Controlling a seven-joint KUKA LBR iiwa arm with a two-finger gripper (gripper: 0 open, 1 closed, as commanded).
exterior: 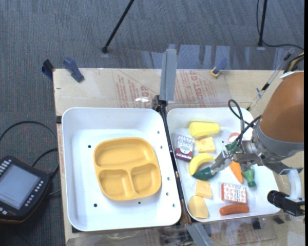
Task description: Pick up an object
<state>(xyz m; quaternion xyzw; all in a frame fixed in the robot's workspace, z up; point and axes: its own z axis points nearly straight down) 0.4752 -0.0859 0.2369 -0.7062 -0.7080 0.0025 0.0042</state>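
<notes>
The arm hides part of the right bin (211, 218). Gripper (219, 164) sits low beside the banana (199, 162); contact and finger opening cannot be told.

From my remote station, even overhead light leaves the two shallow white plastic bins (77, 137) bright and nearly shadowless, a small glare spot gleams on the brown cardboard-covered bench (141, 100), and fine detail stays soft.

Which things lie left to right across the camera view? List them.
Black handheld screen pendant → yellow three-compartment plastic tray → dark red small carton → orange toy carrot → grey-and-orange arm's gripper excluded, overlapping.
</notes>
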